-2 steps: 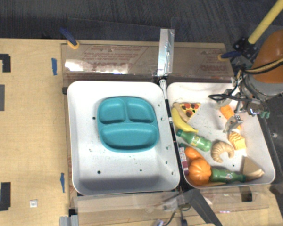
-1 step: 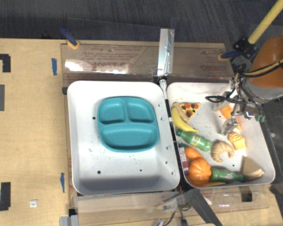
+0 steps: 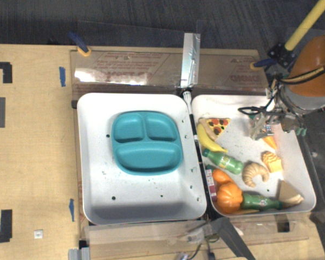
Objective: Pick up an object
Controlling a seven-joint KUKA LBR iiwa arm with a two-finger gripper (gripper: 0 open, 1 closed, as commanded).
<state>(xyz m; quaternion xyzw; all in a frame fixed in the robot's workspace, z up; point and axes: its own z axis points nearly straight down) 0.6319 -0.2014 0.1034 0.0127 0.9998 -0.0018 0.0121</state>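
The right bin holds several toy foods. A pizza slice and a banana lie at its left. A green bottle and a croissant sit mid-bin. An orange pumpkin, a green vegetable and a tan wedge lie along the front. My gripper hangs low over the bin's far right part. It is just above an orange wedge, and a yellow pastry piece lies in front of that. Nothing shows as held.
The left bin carries a teal divided plate. A metal divider strip stands behind the seam between the bins. The grey arm with its orange band and cables comes in over the right bin's far right corner.
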